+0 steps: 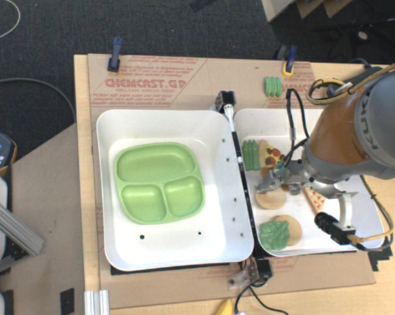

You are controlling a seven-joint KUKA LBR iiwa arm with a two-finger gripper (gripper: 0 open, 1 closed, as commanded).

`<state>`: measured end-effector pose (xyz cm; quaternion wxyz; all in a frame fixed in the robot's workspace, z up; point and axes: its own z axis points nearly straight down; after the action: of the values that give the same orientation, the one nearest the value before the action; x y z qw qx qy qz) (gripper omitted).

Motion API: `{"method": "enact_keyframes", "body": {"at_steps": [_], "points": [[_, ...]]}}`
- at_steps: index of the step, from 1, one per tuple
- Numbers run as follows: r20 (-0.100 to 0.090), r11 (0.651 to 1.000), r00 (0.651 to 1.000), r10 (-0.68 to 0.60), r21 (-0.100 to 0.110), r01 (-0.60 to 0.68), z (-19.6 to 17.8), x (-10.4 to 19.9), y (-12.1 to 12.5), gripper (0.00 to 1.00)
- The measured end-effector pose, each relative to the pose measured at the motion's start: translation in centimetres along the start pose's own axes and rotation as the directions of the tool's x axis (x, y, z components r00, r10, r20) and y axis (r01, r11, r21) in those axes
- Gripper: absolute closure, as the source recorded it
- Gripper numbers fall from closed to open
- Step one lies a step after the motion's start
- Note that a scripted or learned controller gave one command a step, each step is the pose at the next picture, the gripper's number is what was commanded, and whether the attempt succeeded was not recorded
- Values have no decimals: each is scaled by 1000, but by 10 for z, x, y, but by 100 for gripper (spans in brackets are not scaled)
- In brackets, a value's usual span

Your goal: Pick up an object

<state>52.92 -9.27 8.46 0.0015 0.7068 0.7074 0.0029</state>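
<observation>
— Since your wrist covers so much, where is your gripper (276, 179)?

— Low in the right bin (368, 238), over a tan round cookie (271, 199); whether I'm gripping anything, I cannot tell. Just beyond sits a pizza slice (271, 153), half hidden. Nearer the camera lies green toy broccoli (274, 233).

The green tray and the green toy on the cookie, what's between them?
In the camera view, between the green tray and green toy lie bare bin floor and the two bins' touching rims.
</observation>
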Motion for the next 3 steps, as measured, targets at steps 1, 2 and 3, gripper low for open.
{"method": "enact_keyframes", "body": {"at_steps": [1, 2, 3], "points": [[2, 1000, 1000, 1, -9, -1, -15, -1, 2, 100], [6, 1000, 1000, 2, -6, -2, -184, -26, -25, 100], [-3, 1000, 1000, -9, 12, 9, -151, 82, -50, 100]]}}
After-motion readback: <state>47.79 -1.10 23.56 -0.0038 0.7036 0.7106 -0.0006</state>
